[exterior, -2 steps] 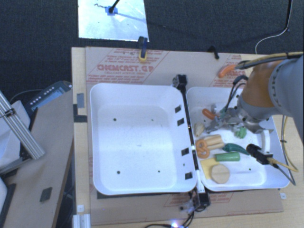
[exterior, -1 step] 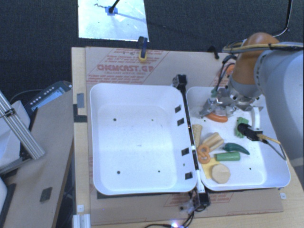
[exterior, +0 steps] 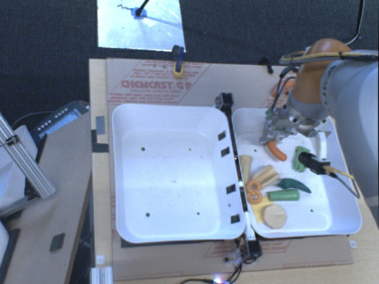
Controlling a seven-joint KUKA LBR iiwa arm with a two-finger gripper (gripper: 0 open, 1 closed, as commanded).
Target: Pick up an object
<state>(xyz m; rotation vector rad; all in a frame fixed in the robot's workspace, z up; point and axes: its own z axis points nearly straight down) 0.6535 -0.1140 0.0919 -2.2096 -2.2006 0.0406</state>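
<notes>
Two white bins sit side by side; the right bin (exterior: pixel 340 218) carries all the small objects. The gripper (exterior: pixel 274 136) is low in its upper part, just above an orange sausage-shaped toy (exterior: pixel 276 151). Whether its jaws are apart or together, I cannot tell. Nearby lie a green pepper (exterior: pixel 294 185), a round tan disc (exterior: pixel 275 216) and orange scissors (exterior: pixel 255 191).
</notes>
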